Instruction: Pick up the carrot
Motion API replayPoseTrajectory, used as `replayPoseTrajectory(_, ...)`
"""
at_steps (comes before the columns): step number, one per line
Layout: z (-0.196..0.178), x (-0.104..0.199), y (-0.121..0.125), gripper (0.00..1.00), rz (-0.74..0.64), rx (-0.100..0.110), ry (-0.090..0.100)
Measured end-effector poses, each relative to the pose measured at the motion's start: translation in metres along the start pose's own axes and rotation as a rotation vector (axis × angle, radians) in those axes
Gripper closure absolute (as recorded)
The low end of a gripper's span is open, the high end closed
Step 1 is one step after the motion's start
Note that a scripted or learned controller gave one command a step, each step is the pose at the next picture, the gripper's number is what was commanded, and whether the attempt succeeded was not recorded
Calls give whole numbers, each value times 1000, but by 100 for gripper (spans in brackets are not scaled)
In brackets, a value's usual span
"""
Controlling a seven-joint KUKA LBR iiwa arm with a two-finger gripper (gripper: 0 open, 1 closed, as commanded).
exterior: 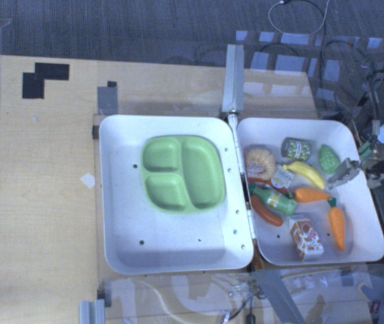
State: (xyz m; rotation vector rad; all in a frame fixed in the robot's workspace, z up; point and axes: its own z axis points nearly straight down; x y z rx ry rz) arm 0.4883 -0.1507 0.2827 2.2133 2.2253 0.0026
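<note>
**Camera view: gripper at the right bin's edge, carrot not yet taken**

Camera view has the gripper (345, 172) low over the right bin (364, 248), near its right wall, and nothing sits between its grey fingers; whether they are spread or pressed together I cannot tell at this size. The carrot (338, 227) lies flat on the bin floor toward the near right corner, a smooth orange taper with a small green tuft at its far end, pointing roughly away from the camera. A second carrot (311, 195) lies crosswise nearer the gripper (either would seem to satisfy the task), just beside a yellow banana (306, 173).

By my reading the step in hand is the approach, with no grasp made. The next move calls for centring over one carrot, turning the fingers across its narrow width, and descending clear of neighbours: a small printed carton (306, 239) stands near the lower carrot.

The toys look like hard glossy plastic, so a rounded taper may slip. The left bin (111, 248) holds a green divided plate (181, 174).
</note>
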Motion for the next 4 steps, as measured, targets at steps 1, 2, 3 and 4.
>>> replayPoseTrajectory(1, 138, -8, -2, 0, -68, 2, 1)
replayPoseTrajectory(2, 193, -54, 3, 0, -21, -13, -2)
replayPoseTrajectory(3, 181, -53, 5, 100, -23, -16, -1)
replayPoseTrajectory(4, 61, 23, 37, 100, -68, -2, 0)
